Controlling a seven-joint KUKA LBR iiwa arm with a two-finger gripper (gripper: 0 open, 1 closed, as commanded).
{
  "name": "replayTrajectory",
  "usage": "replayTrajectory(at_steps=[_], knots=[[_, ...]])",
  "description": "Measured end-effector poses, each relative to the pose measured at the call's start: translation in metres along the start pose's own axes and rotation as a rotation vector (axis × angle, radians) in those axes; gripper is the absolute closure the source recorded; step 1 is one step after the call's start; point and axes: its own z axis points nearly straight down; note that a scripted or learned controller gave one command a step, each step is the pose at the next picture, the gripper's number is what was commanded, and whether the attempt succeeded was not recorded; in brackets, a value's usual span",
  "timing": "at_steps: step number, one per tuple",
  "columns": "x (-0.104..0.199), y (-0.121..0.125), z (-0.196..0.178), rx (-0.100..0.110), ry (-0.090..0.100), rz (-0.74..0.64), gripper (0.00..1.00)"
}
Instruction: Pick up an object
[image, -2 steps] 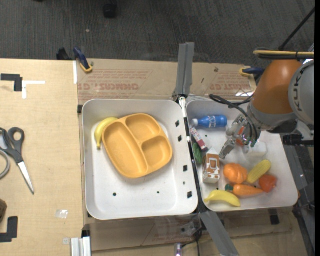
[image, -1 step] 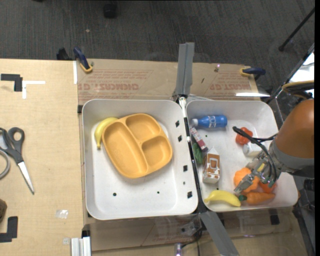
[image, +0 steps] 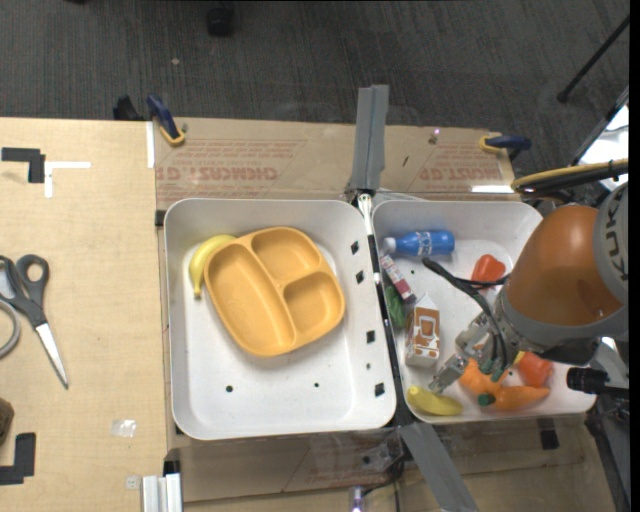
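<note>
Small orange toy vegetable, plastic-looking (image: 478, 378), at the front of the right-hand white bin (image: 520, 212), just right of the yellow banana-shaped piece (image: 434, 402). End effector (image: 462, 362) low over it; fingers apart or together, cannot tell (clutter hides the tips). Best to centre on the orange piece, clear of the small printed carton (image: 424, 334) behind, then close.

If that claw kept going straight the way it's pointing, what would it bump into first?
Probably the small yellow toy at the right bin's near edge: the claw points down and left toward it. Depth is hard to judge, so it could meet the bin floor first.
</note>
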Motion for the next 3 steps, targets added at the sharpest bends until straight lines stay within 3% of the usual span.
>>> replayTrajectory(at_steps=[1,3], knots=[[-0.066,0.063,-0.001,0.000,-0.002,-0.062,0.00],[-0.019,-0.021,0.000,0.001,-0.001,-0.155,0.00]])
